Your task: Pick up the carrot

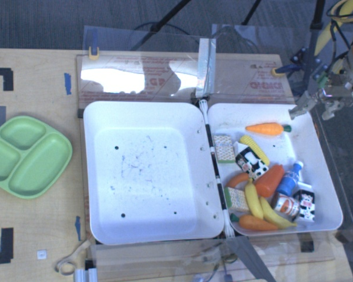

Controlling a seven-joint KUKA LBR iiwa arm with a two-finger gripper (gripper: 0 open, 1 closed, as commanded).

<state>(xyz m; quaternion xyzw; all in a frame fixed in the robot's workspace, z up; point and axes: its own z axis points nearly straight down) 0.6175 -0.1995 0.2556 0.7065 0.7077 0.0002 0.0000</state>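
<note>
Below and left of the gripper, inside the right bin: one carrot, orange, tapered, green stub pointing toward the gripper, lying flat and apart from the toy pile nearer the bin's front, so seemingly easy to reach. Gripper poised at the bin's far corner, grasping nothing; finger state unreadable.

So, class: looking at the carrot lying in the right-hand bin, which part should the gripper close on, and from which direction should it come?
Grip the carrot across its thick orange middle, coming straight down from above. It lies flat, running left to right with its green tip pointing right, apart from the pile of toys nearer the camera, so there looks to be room for a finger on each long side. The gripper sits at the right bin's far right edge.
</note>
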